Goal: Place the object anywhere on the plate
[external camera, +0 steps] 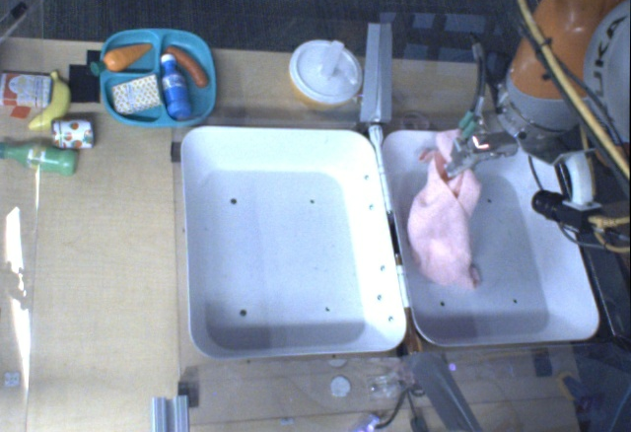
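Gripper (461, 160): fingers look closed on the upper edge of the pink cloth (441, 228), though the view is blurry.
Pink cloth: draped in the right bin (552, 322).
Left bin (286, 243): alongside.

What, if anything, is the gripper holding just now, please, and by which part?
The gripper seems to pinch the pink cloth-like object by its upper end, the rest trailing down into the right bin.
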{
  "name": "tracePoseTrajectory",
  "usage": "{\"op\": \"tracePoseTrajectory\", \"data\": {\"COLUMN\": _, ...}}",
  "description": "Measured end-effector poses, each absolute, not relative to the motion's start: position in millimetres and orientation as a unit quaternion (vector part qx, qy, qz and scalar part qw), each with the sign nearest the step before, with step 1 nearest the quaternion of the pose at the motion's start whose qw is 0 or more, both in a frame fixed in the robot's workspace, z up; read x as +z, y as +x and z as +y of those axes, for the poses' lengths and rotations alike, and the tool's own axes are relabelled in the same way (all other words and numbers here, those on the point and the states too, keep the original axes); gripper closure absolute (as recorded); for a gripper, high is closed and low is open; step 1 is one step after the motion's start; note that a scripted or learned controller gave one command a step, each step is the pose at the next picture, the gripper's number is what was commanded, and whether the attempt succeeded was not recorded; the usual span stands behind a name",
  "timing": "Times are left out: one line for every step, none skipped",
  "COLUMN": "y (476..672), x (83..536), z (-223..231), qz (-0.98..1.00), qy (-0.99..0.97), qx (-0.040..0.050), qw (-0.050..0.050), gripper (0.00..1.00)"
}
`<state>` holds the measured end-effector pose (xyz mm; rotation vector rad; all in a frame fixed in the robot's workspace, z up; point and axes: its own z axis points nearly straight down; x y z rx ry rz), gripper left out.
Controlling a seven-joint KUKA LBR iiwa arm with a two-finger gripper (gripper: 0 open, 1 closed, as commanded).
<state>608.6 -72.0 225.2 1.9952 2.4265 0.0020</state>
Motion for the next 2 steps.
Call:
{"op": "tracePoseTrajectory", "data": {"y": 610.5, "x": 221.8, "z": -70.6, "qz": 0.773, "qy": 0.634, "qx": 0.0001, "qw": 0.000, "gripper": 1.00}}
{"op": "tracePoseTrajectory", "data": {"y": 589.4, "x": 211.9, "z": -32.0, "qz": 0.884, "qy": 0.467, "qx": -0.0001, "qw": -0.001, "gripper": 1.00}}
